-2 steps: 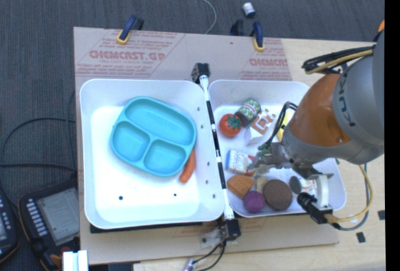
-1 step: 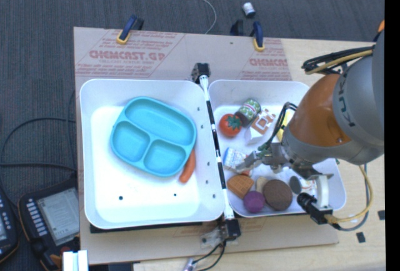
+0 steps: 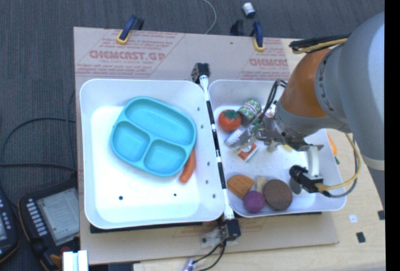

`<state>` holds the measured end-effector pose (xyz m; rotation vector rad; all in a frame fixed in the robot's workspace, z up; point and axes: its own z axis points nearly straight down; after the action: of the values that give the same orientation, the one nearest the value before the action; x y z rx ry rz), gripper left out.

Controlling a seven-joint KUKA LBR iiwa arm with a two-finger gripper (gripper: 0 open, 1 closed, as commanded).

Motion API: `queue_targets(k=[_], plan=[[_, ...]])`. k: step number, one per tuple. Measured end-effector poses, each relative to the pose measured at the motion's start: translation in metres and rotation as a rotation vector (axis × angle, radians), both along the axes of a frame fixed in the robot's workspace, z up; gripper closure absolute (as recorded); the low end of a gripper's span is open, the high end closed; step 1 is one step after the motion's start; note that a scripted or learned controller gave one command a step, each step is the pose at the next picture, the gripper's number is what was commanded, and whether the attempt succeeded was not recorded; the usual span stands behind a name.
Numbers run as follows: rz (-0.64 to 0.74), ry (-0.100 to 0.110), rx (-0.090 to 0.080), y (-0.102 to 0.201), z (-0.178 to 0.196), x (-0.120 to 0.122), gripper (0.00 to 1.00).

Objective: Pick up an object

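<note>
My gripper (image 3: pixel 245 138) is low in the right bin (image 3: pixel 325 204), near its left wall. It hovers just over a small red and white packet (image 3: pixel 249 152). A red tomato (image 3: pixel 229 118) lies just up and left of the gripper, and a green and white can (image 3: pixel 251 107) sits behind it. Along the bin's front edge lie a tan cookie (image 3: pixel 240 185), a purple ball (image 3: pixel 254 202) and a brown round piece (image 3: pixel 278 195). I cannot see anything held by the gripper.
The left bin (image 3: pixel 100 201) holds a blue divided plate (image 3: pixel 154 136) and an orange carrot (image 3: pixel 188 167) by its right wall. The arm (image 3: pixel 306 98) covers the right bin's right half. A black divider rail (image 3: pixel 212 132) runs between the bins.
</note>
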<state>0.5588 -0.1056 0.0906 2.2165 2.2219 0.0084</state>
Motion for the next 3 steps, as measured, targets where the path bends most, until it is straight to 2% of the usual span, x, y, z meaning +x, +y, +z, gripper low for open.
queue_targets(k=[1,2,3], plan=[[-0.002,-0.01,-0.005,-0.002,0.013,0.003,1.0],[-0.002,-0.009,-0.006,-0.002,0.012,0.002,0.0],[-0.013,0.068,0.007,-0.013,0.001,0.08,0.0]])
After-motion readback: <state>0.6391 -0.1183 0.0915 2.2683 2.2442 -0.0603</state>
